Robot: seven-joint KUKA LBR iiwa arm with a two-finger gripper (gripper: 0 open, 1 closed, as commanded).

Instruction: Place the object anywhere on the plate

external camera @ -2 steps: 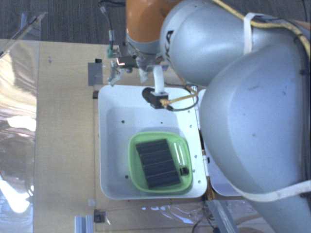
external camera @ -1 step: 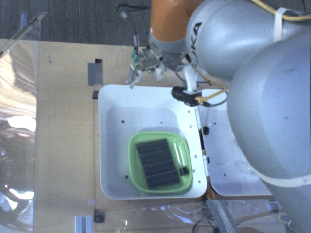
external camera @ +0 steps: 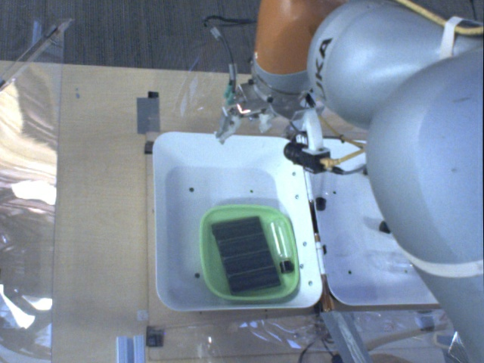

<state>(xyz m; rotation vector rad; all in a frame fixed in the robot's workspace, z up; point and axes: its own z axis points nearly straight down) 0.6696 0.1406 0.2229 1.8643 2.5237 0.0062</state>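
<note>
hovering over the far rim of the left bin (external camera: 162,225), the gripper (external camera: 246,116) sits just below the orange band of the arm (external camera: 393,127), which reaches in from the right. whether it is released or clenched: cannot tell, too small and cluttered with cables. nothing visible in its grasp.

green plate (external camera: 208,240) lies in the near half of the left bin, on the bin floor. a dark ribbed slab (external camera: 246,254) already rests on the plate, covering most of its middle. a small dark piece (external camera: 286,266) lies at the slab's near right corner, beside a pale strip (external camera: 278,237) along the plate's right side; can't say what either is.

key relation: the slab lies nearer the camera than the gripper, well apart from it, with bare bin floor between. the slab's long axis runs from far-left to near-right, at a slight slant to the bin walls.

judgement: if the slab is the object, the task looks done or close to it, and the arm reads as standing off. if another object is meant, i can't pick it out.

right bin (external camera: 355,278) is largely hidden under the arm. worktop (external camera: 98,203) carries both bins.
</note>
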